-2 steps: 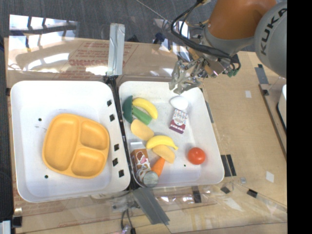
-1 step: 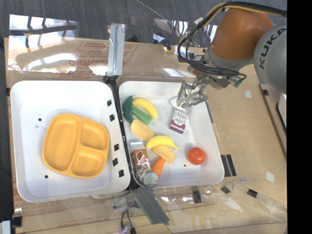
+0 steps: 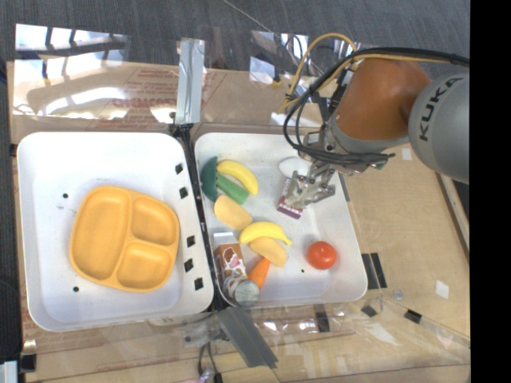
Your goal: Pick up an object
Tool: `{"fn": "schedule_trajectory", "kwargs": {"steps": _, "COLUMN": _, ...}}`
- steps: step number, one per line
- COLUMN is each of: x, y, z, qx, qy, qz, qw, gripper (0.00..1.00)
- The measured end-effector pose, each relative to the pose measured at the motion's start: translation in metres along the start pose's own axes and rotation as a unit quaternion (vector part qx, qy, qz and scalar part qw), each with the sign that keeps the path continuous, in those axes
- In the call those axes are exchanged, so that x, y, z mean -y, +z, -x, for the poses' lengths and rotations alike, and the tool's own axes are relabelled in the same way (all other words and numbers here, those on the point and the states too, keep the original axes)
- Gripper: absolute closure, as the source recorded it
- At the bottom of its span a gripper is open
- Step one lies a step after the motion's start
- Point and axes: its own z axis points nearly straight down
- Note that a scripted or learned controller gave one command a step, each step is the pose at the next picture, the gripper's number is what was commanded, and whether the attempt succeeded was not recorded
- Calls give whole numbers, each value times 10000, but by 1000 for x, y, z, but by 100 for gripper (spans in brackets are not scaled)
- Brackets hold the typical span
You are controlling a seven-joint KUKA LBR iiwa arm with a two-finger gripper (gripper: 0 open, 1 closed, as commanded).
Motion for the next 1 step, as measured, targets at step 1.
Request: {"fn": "schedule_trajectory", "kwargs": {"steps": 1, "x": 0, "y": 0, "z": 0, "qx": 3, "qy": 1, "qz": -3, "qw": 10000, "gripper": 0}}
